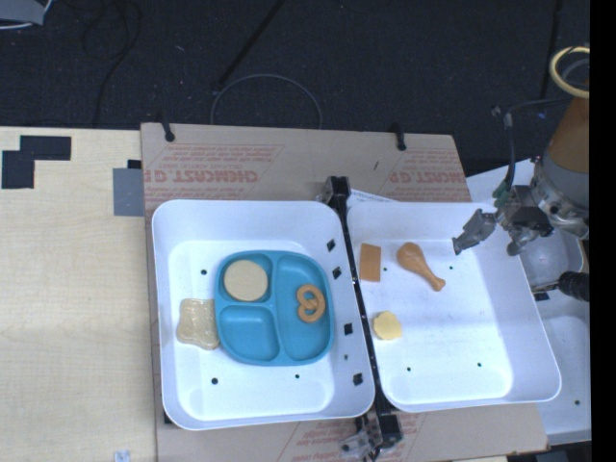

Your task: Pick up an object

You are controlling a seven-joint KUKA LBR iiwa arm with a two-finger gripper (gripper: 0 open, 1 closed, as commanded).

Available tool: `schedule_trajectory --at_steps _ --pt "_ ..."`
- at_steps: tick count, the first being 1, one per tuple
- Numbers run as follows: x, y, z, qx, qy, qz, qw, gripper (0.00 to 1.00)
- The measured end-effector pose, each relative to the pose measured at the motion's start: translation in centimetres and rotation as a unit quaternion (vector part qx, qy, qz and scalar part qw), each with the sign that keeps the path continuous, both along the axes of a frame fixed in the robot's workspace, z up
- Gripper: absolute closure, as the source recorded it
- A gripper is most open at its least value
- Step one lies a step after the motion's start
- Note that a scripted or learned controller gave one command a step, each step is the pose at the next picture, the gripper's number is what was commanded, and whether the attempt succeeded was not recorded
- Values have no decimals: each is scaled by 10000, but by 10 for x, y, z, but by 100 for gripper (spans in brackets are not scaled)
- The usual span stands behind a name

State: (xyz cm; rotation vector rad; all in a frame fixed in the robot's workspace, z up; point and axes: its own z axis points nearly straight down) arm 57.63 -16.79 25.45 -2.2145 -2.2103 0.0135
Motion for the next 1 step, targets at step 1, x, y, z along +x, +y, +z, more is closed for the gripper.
schedule_trajectory --at_steps 1 --pt "2 0 7 -10 -61 10 10000 0"
